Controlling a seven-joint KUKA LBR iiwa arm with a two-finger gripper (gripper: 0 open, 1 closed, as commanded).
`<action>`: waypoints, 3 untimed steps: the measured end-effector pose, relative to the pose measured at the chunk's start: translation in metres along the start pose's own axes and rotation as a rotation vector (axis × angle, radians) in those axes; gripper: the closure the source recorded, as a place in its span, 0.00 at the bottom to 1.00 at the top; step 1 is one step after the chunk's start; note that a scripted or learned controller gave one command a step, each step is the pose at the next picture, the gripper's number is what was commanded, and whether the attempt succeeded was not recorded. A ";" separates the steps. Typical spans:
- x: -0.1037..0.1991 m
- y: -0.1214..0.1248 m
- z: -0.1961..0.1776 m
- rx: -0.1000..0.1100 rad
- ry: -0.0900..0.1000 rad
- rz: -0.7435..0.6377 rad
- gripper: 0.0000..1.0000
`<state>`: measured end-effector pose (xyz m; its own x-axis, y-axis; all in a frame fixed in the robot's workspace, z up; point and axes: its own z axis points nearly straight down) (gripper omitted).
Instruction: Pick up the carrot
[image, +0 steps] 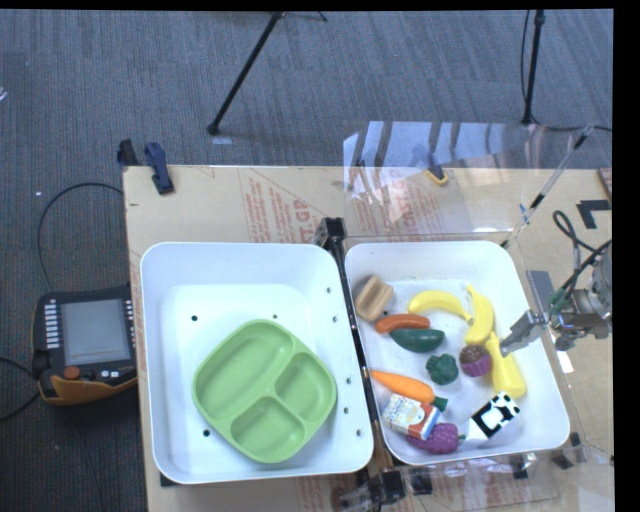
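The carrot (403, 384), orange with a green stub at its right end, lies near the left wall of the right bin (455, 258), pointing down to the right. It rests free on the bin floor with nothing touching it from above. My gripper (524, 332) hovers at the right rim of that bin, well to the right of the carrot and slightly farther back. A purple toy (474, 360) and a yellow toy (508, 372) lie between the gripper and the carrot. The arm's wrist (585, 318) is cut off by the view's right side.
Around the carrot lie a broccoli (442, 369), a dark green vegetable (418, 340), an orange-red sausage (402, 323), a small carton (408, 413) and purple grapes (443, 437). Bananas (462, 306) and bread (375, 297) sit farther back. The left bin holds a green divided plate (265, 390).
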<state>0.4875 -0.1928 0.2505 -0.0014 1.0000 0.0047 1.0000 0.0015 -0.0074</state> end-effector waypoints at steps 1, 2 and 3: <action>0.076 -0.011 0.128 0.013 0.004 0.092 0.00; 0.098 0.019 0.164 -0.001 -0.001 0.278 0.00; 0.106 -0.012 0.165 0.001 0.000 -0.081 0.00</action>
<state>0.4742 -0.0863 0.0859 -0.0819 0.9966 0.0053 0.9966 0.0819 -0.0083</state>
